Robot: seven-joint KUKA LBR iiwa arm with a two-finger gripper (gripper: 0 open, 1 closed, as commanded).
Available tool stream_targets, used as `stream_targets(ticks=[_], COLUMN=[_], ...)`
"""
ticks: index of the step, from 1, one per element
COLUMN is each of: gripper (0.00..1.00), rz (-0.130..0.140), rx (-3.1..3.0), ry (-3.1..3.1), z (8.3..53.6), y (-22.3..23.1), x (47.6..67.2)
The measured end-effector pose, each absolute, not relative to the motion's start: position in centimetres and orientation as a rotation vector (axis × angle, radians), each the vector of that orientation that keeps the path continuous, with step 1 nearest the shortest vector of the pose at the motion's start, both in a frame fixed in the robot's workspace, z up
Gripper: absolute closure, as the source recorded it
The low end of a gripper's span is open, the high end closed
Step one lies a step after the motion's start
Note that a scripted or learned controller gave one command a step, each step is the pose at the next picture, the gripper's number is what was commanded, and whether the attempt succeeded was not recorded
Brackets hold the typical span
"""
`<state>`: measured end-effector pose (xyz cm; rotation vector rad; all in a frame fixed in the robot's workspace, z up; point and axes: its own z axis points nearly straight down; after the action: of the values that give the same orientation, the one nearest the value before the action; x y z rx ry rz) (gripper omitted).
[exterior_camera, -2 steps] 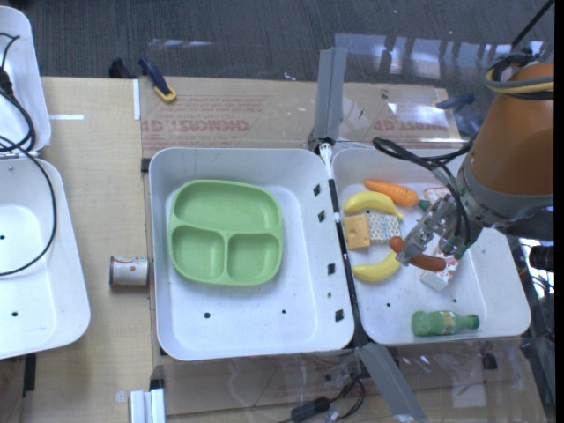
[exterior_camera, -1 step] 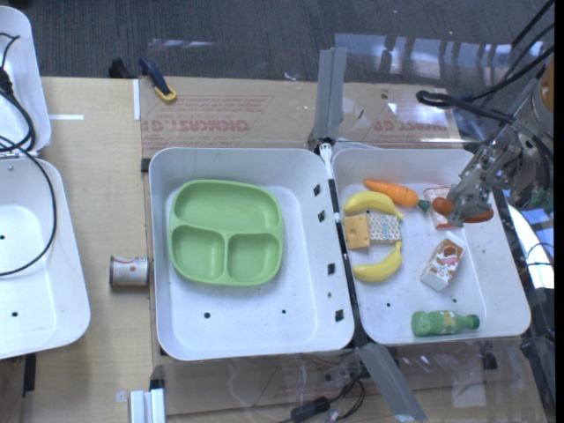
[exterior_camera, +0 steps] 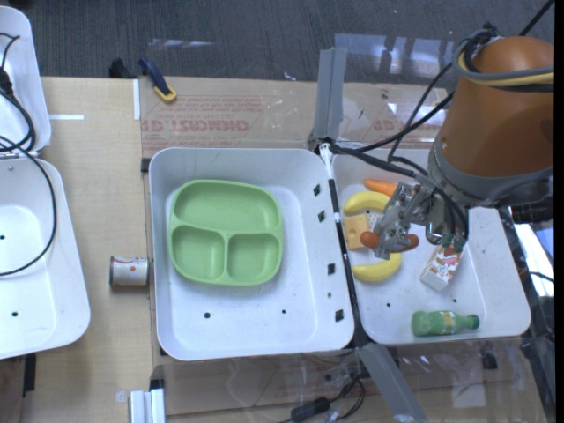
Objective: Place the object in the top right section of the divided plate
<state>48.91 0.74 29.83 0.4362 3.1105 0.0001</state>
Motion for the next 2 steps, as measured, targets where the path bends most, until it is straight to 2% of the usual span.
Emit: stream_targets(ticks=[1, 2], gripper=[1.0, 1.0], rz=[0.0, 0.0], rx=[0.153, 0.034], ry=[3.134, 3.142], z=[36.9, 25.8], y=[-1.4, 7.4], x=[50.4, 50.4])
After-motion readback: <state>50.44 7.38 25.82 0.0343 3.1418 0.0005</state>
